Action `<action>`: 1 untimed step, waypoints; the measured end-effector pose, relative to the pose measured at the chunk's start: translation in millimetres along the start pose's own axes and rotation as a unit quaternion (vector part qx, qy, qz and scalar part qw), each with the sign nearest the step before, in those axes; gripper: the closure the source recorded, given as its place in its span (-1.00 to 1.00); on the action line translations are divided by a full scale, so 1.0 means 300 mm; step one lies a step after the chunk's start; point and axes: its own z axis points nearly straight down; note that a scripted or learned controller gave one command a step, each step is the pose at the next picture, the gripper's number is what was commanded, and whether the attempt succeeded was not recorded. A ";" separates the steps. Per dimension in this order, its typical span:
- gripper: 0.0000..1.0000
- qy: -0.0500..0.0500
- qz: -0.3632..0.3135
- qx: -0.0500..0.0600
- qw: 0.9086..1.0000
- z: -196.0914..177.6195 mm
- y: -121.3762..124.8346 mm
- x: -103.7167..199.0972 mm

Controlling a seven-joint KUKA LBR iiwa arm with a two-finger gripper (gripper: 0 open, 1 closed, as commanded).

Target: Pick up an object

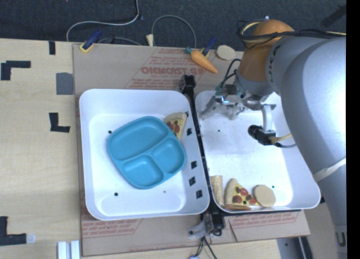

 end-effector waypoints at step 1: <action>-1.00 0.003 0.001 -0.002 1.000 0.000 0.003 -0.047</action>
